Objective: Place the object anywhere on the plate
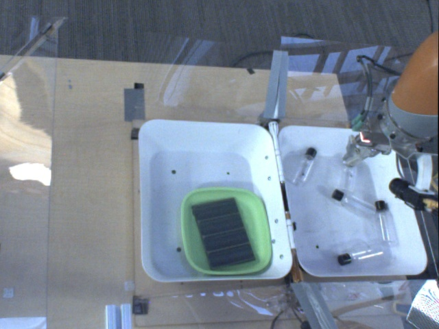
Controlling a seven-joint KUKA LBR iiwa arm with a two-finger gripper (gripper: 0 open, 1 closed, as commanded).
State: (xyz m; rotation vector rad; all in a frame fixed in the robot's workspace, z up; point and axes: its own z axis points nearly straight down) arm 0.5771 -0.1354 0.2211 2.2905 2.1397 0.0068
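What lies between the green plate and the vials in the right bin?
In the camera view, between the green plate and the vials lie bare white floor of both bins and the two rims meeting side by side.

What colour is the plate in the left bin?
Light green plate, bearing a dark ridged block; seen in the camera view.

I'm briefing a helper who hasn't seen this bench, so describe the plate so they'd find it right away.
Start at the two white bins; take the left bin, the one away from the arm. The plate sits in its near right corner: a light green, squarish dish with rounded corners. A dark ribbed block lies on it, whereas the right bin holds small clear vials with black caps.
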